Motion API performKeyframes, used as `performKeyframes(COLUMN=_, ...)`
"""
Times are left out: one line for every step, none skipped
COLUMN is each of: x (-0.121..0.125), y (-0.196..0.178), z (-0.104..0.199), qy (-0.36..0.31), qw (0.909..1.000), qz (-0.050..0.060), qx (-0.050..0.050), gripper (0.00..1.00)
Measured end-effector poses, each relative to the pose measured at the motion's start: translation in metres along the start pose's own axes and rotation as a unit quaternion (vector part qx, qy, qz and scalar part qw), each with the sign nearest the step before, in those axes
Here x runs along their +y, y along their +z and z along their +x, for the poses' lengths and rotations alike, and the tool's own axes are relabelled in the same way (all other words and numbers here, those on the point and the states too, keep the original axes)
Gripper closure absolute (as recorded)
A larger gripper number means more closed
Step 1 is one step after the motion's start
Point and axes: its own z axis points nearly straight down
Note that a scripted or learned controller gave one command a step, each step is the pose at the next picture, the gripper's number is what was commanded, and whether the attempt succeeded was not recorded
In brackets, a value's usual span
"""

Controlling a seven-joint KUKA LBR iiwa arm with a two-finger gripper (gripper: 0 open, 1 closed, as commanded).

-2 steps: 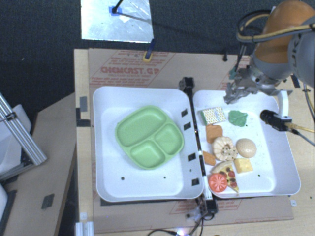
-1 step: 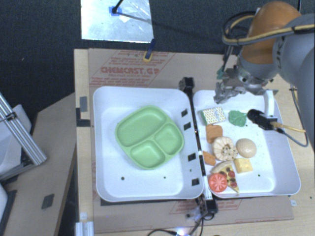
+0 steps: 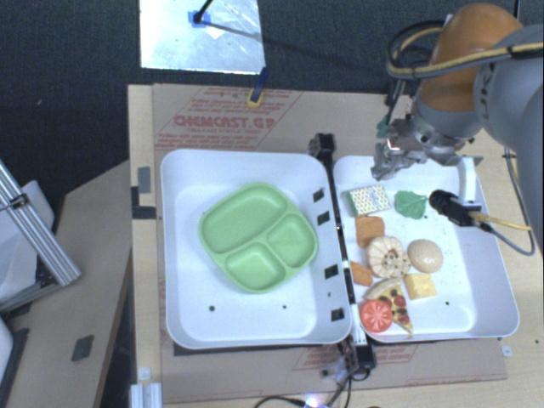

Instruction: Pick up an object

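While the grey arm [image 3: 501,83] with its orange band reaches in from the right of the camera view, its gripper [image 3: 382,170] hangs over the far left corner of the right bin [image 3: 501,300], just above a small patterned square piece [image 3: 370,200]; whether the pincer is spread or pressed together cannot be told from this slant, and nothing shows between its tips. The objects to pick lie in that right bin: the patterned square, a green leafy piece [image 3: 410,204] just beside it, an orange block [image 3: 370,228] below, a pale ridged round item [image 3: 388,256], a tan egg-shaped item [image 3: 425,255] touching it, a yellow cube [image 3: 420,286], a red tomato [image 3: 376,315] and a pizza slice [image 3: 396,306] near the front edge. In the left bin [image 3: 187,313] a light green divided plate [image 3: 257,237] rests tilted toward the middle. Both bins sit on a cardboard sheet [image 3: 229,121].
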Motion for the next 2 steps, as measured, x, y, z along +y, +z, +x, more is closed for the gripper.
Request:
performKeyframes(x=0.010, y=-0.007, z=-0.001, qy=-0.002, qw=1.0000, qz=-0.001, qx=0.000, gripper=1.00)
performKeyframes(x=0.004, y=-0.020, z=0.001, qy=-0.002, qw=1.0000, qz=-0.001, qx=0.000, gripper=1.00)
